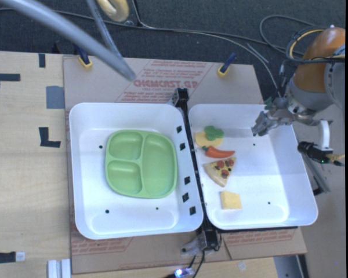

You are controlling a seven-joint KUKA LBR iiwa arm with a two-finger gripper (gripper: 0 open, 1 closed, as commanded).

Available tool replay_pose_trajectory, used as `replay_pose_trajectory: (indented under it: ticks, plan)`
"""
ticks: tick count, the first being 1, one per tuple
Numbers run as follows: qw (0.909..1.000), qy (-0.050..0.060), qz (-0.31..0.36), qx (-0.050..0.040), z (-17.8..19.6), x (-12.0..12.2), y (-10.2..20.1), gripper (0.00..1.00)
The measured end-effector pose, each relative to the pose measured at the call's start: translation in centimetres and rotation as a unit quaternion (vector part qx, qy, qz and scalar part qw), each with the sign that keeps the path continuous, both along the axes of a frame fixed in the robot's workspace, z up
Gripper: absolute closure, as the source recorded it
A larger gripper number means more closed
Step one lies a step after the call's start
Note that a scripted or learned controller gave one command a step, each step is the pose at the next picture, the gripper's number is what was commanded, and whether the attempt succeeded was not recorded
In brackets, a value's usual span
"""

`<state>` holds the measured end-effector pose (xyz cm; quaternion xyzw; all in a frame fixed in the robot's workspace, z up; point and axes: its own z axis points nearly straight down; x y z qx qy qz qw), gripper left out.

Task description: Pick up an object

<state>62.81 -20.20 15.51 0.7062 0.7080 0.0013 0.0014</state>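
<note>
Several toy foods lie in the right bin (pixel 284 172): a yellow-and-green piece (pixel 209 135) near the divider, a red-orange chili pepper (pixel 220 152) below it, a pizza slice (pixel 221 170) and a yellow cheese block (pixel 230 200) nearer the front. My gripper (pixel 261 126) hangs over the bin's far right part, well right of the foods and apart from them. Nothing shows between its fingertips.
The left bin (pixel 87 155) holds a green divided plate (pixel 141 163). Black clips run along the seam between the bins (pixel 187 155). Cables cross the dark floor behind the bench. A grey pole (pixel 64 25) slants across the top left.
</note>
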Motion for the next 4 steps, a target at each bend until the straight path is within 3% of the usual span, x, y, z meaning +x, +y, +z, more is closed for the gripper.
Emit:
replay_pose_trajectory:
  ticks: [1,2,4]
  plan:
    - [1.0,-0.001,-0.001,-0.0007,5.9,-0.5,-0.6,1.0]
    - [1.0,0.001,0.0,0.0001,7.4,-0.4,-0.6,1.0]
    - [1.0,0.003,0.002,0.001,9.0,-3.9,10.0,1.0]
